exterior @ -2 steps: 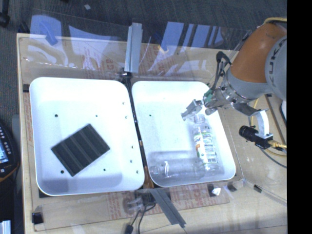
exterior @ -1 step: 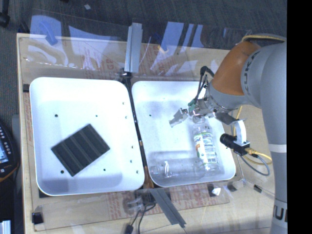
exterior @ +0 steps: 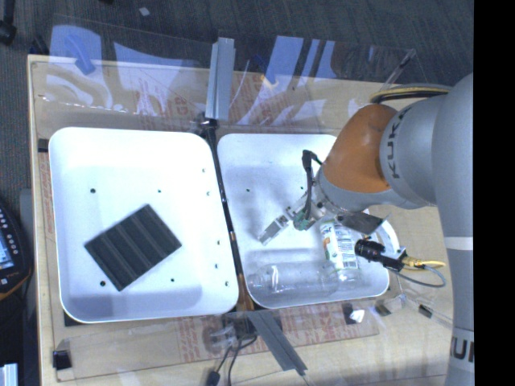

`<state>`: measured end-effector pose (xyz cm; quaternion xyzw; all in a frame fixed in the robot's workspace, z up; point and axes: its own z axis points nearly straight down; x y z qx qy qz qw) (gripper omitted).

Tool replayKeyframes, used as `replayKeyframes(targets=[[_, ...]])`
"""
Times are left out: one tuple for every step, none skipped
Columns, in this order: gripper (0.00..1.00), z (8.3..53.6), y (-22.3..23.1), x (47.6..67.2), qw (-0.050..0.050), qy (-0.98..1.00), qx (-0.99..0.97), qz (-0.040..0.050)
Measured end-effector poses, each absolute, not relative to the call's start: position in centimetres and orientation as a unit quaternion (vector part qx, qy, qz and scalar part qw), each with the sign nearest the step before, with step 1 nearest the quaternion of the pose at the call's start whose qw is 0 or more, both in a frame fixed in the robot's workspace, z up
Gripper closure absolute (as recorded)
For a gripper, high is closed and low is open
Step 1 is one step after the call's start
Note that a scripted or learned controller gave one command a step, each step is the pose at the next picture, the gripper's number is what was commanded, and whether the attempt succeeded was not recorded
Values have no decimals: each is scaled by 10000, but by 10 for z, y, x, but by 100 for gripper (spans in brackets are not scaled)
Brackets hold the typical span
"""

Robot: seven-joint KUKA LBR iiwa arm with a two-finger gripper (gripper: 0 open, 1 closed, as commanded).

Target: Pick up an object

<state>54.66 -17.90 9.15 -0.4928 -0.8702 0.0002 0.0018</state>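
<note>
From my remote station I look down at a slant on a wooden bench [exterior: 121, 344] carrying two shallow white bins side by side.

Nearest the camera, along the lower rim of the right bin [exterior: 241, 167], lies a clear plastic bottle [exterior: 290, 278] on its side, see-through and hard to pick out against the white floor. Just beyond its right end, toward 1 o'clock from it, lies a second, smaller bottle [exterior: 338, 250] with a white label printed in small dark and green marks; it lies lengthwise, pointing roughly from 12 to 6 o'clock. Either could be the object to pick up.

The gripper [exterior: 275, 227] sits near the middle of the right bin, at the end of the grey arm [exterior: 426, 151] with its orange band [exterior: 358, 155], which reaches in from 3 o'clock. I see a silvery finger-like piece pointing toward 8 o'clock, low over the bin floor. I cannot tell whether the jaws are apart or together, and I see nothing between them. The labelled bottle lies near the gripper at about 4 o'clock from it, under the wrist. The clear bottle lies near the gripper at about 6 o'clock from it, apart from the tip.

In the left bin [exterior: 72, 159], a flat dark rectangular panel [exterior: 133, 246] with lengthwise ridges lies tilted, well apart from the gripper, at about 9 o'clock from it.

Farthest away, at 12 o'clock, a clear plastic screen [exterior: 145, 71] with bluish reflections stands along the bench's back edge.
</note>
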Motion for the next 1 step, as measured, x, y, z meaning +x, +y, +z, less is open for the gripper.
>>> replayKeyframes(targets=[[0,169,-210,535,-10,-8637,-5041,0]])
